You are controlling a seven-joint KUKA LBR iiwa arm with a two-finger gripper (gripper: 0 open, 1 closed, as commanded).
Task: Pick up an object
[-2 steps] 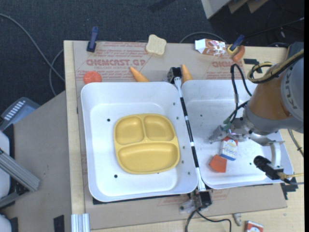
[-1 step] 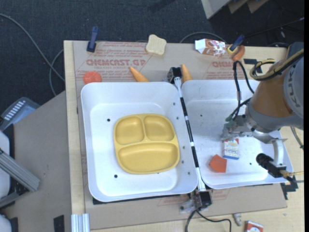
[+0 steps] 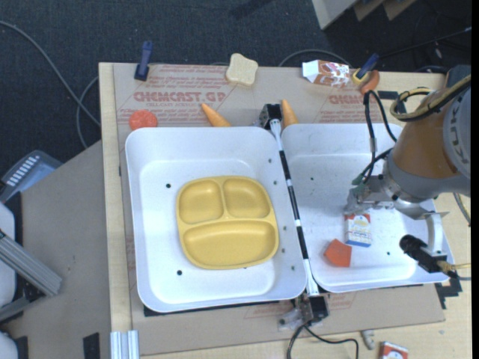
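Overhead, two white bins point(image 3: 150, 200) sit on a cardboard-covered bench point(image 3: 179, 88) over dark carpet point(image 3: 75, 21); tool point(image 3: 364, 204) state unclear.

Camera position: one fixed view, up above the brown cardboard-topped bench point(image 3: 187, 81), looking down at a slant.
Facing: the bench's far edge sits at the top of the picture, the near edge at the bottom, dark carpeted floor point(image 3: 112, 13) beyond.
Coverage: both shallow white plastic bins in full, the left bin point(image 3: 150, 200) and the right bin point(image 3: 322, 155) side by side mid-frame.
Distance: far enough to take in the whole bench top.
Arm side: the grey arm with its orange band point(image 3: 423, 152) comes in from the picture's right.
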